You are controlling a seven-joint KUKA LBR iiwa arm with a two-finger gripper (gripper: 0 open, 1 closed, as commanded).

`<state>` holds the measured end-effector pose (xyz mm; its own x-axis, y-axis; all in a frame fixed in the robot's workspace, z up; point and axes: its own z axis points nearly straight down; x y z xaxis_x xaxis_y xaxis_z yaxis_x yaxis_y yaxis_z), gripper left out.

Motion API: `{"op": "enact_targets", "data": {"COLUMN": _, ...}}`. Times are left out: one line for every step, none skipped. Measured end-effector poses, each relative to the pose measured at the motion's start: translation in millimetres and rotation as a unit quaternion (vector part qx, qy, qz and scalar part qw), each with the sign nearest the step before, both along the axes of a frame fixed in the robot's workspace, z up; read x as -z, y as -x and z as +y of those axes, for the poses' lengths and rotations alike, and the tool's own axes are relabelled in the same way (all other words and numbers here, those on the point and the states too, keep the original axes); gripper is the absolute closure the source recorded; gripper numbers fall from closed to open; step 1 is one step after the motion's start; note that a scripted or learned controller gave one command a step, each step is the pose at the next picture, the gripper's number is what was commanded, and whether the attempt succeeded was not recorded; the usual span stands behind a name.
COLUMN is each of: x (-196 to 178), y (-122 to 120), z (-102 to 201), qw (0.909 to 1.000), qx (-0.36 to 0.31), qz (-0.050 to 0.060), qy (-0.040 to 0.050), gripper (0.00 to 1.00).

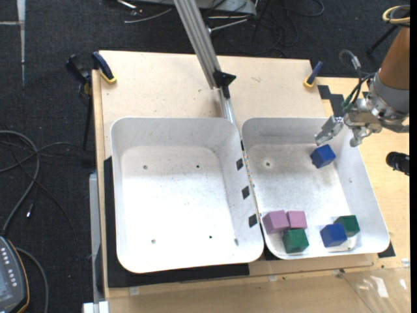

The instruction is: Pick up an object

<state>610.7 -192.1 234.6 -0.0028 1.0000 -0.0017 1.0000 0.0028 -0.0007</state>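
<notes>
We see our arm (396,77) as a rounded orange band over a grey wrist ring, with a green-and-black cable looping off it. Below the ring, our end effector (342,133) is pale metal with two slim silver fingers (326,133).

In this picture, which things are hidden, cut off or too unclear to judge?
- Arm: cut off by the camera view's right edge above the gripper.
- Blue block: it sits just under the fingertips; whether they touch it cannot be told.
- Green block: its near lower part is hidden by the blue block in front.
- Right bin: the small marks on its floor are too small to identify.
</notes>
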Motion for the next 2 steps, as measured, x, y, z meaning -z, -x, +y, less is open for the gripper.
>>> {"op": "enact_targets", "data": {"x": 18, "y": 27, "z": 43, "qw": 1.0000, "qx": -0.001, "qz": 0.001, "qy": -0.0015, "gripper": 0.00}}
{"op": "enact_targets", "data": {"x": 66, "y": 46, "z": -26, "qw": 1.0000, "qx": 0.004, "qz": 0.002, "qy": -0.0006, "gripper": 0.00}}
